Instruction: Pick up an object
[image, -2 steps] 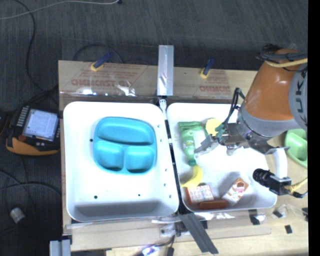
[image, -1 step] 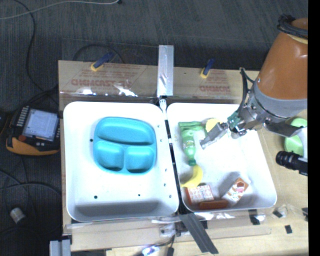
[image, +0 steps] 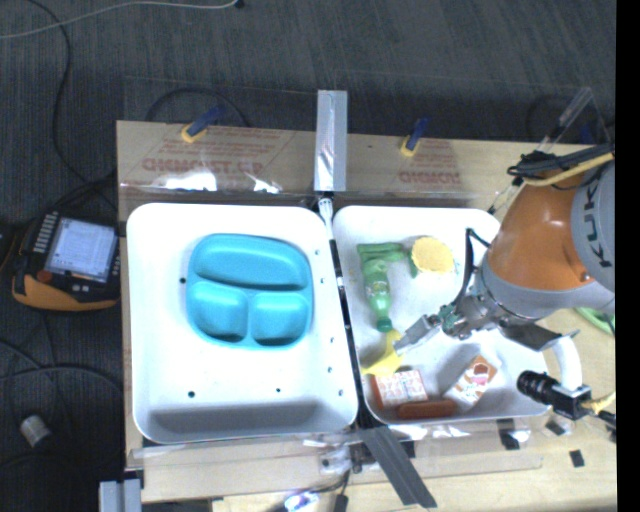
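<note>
My gripper hangs low over the middle of the right bin, reaching in from the right under the orange wrist band. Just left of its tip lie a green bottle and a small yellow piece. A yellow round object sits at the back of the bin. Along the front lie a red-and-white packet, a reddish-brown sausage shape and a small white carton. I see nothing held in the gripper.
The left bin holds a blue compartment tray. A raised divider separates the two bins. A handheld device lies on the floor at the far left.
</note>
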